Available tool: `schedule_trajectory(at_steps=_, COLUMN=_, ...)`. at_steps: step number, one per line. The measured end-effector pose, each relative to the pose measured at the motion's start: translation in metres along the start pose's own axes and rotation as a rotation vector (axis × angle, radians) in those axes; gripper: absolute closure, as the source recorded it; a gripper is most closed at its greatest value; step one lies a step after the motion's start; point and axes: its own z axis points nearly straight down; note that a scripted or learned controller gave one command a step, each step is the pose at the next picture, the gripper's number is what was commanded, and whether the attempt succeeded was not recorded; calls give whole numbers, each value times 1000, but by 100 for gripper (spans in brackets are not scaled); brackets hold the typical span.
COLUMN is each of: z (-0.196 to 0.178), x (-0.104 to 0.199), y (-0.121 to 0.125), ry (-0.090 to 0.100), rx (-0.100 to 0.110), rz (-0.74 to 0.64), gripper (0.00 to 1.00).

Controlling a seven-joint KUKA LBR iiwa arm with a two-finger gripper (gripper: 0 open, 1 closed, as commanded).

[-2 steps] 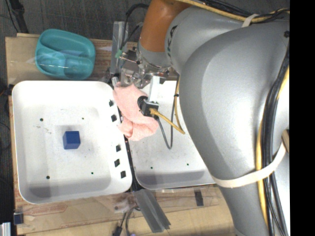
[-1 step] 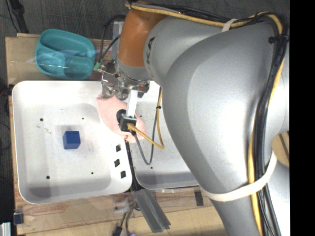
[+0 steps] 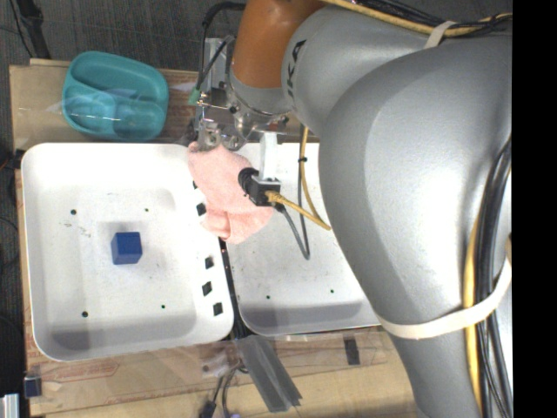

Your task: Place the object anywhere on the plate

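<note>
A pink cloth [image 3: 228, 195] hangs bunched from my gripper [image 3: 211, 141], whose fingers pinch its top edge. The cloth dangles over the rim between the two white bins, near their far side. The teal plate [image 3: 115, 95] stands on the bench beyond the left bin's far corner, up and to the left of the gripper, and holds nothing. The grey arm with its orange band [image 3: 265, 37] comes in from the right and hides much of the right bin.
A small blue cube [image 3: 127, 247] lies in the middle of the left bin [image 3: 52, 320]. The right bin [image 3: 296, 312] shows only its near left part. Cables [image 3: 296, 220] and a black connector hang beside the cloth.
</note>
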Motion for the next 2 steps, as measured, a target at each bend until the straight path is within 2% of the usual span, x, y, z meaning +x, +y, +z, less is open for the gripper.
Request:
schedule_trajectory(at_steps=1, z=-23, x=89, y=-14, ry=0, rx=-1, rz=-344, gripper=100)
schedule_trajectory(at_steps=2, z=4, x=119, y=-83, ry=-2, rx=3, rz=-473, gripper=100)
